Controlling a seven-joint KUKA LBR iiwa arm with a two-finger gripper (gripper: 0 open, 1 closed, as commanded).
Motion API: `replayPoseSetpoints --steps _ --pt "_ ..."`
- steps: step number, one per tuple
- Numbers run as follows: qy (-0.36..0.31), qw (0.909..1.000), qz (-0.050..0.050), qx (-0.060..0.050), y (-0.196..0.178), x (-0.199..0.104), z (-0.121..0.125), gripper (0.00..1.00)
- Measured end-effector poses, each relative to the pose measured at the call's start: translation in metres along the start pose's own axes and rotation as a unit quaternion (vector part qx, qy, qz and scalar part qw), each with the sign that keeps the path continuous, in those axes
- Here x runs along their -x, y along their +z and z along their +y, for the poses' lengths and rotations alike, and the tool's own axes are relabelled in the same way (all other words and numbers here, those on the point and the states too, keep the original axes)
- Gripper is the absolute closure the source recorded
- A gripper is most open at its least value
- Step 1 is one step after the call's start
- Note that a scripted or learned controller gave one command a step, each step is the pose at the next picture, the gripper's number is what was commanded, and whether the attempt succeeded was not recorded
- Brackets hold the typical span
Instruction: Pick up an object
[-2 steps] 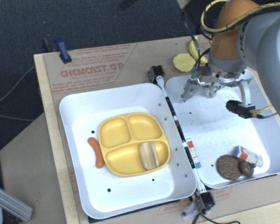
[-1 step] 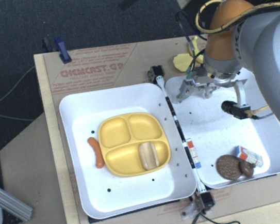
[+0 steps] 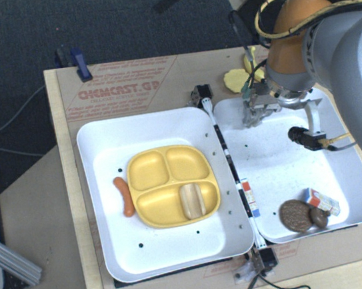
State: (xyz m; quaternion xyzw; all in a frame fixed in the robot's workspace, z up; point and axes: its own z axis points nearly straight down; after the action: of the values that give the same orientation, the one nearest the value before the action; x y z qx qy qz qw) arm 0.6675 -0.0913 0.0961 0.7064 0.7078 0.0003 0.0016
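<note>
Scanning from the left bin (image 3: 106, 205), I see a hot dog (image 3: 125, 196) lying beside the yellow divided plate (image 3: 171, 184), which holds a bread roll (image 3: 191, 201) in its near-right compartment; in the right bin (image 3: 347, 176) a brown cookie (image 3: 295, 215) and a small red-and-white carton (image 3: 321, 201) crowd the near corner. My pincer (image 3: 257, 114) hovers at that bin's far-left corner, well apart from them, and I cannot tell its state. Reaching there risks striking the wall, or nudging one item while closing on the other

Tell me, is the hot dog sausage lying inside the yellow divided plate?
No, the sausage lies on the left bin's floor just beside the yellow plate, along its left edge.
</note>
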Motion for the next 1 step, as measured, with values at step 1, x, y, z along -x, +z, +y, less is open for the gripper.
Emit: replayPoseSetpoints --steps 1 --pt "0.000 1.0000 0.000 -0.001 0.0008 0.0000 -0.0003 0.00"
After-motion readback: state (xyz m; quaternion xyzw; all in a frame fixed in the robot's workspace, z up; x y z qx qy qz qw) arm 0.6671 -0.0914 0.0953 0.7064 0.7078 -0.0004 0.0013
